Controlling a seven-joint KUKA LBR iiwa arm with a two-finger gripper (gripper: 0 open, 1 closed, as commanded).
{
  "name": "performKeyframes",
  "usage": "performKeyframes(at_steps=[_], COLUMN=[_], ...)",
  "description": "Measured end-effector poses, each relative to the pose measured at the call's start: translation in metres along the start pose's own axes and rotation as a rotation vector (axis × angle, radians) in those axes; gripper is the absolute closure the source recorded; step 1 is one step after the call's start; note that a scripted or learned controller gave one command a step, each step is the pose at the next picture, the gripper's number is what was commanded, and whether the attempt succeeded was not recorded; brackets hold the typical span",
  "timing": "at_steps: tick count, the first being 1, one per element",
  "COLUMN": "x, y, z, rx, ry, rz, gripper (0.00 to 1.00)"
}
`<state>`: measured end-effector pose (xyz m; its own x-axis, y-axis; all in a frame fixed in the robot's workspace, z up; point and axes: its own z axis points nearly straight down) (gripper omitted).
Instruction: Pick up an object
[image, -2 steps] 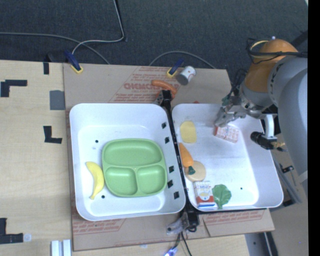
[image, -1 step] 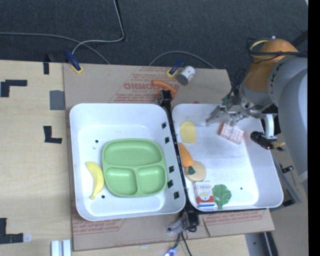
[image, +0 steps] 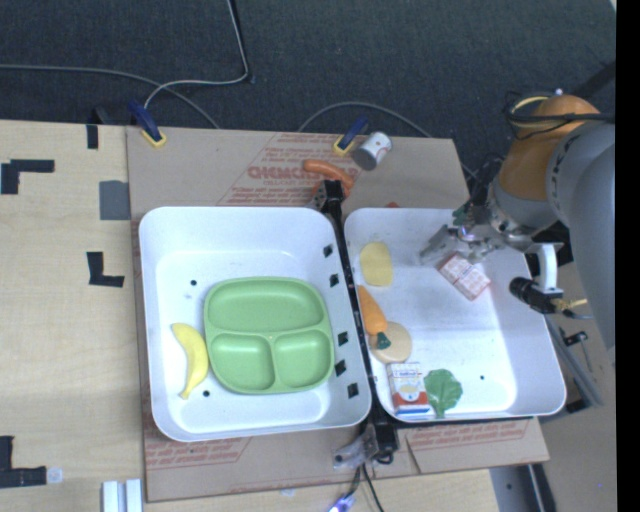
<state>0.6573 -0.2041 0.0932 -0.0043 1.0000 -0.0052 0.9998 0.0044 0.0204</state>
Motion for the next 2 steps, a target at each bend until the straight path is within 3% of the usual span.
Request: performKeyframes(at_steps=[1,2], x=[0.040,0.011], y=[0.016,-0.006], z=[0.000,0.000], rx=[0.002,0.003], ry=[-0.004,0.000], rz=[0.002,0.001], gripper=[0.00,0.00])
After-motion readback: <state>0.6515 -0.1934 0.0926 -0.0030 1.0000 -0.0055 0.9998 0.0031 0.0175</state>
